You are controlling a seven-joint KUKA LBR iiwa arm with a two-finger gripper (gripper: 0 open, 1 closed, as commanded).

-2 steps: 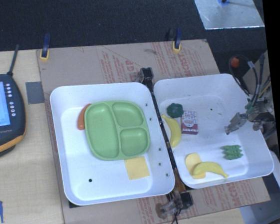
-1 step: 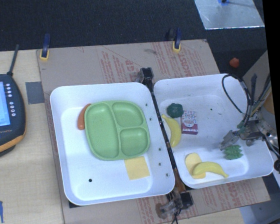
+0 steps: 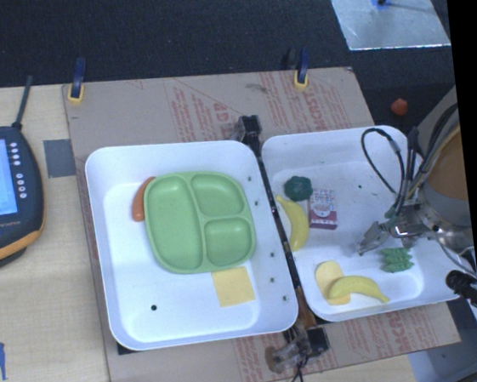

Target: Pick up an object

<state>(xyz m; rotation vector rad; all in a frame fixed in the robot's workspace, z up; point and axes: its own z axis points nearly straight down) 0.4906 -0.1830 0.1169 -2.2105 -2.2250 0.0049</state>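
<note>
- Camera view, gripper (image 3: 379, 238): sits low in the right bin (image 3: 344, 144), toward its right side, fingers spread apart with nothing between them. The arm enters from the right edge with a black cable (image 3: 385, 160) looping above the wrist.
- Camera view, candidate object: a small green toy (image 3: 395, 259) lies just near-right of the fingertips, close to the bin's near wall. Risk: fingers straddle bare floor and close on air, since the toy looks offset from the gap.
- Camera view, neighbours: a yellow banana (image 3: 358, 287) lies near-left of the toy, a second banana (image 3: 295, 220) along the bin's left wall, a small printed packet (image 3: 323, 208) and a dark green piece (image 3: 298, 188) farther off. Risk: a sideways correction nudges the toy against the wall or into the banana.
- Camera view, left bin (image 3: 112, 243): holds a green divided plate (image 3: 199, 220), a yellow square (image 3: 234, 286) and an orange item (image 3: 139, 201); well apart, no hazard judged.
</note>
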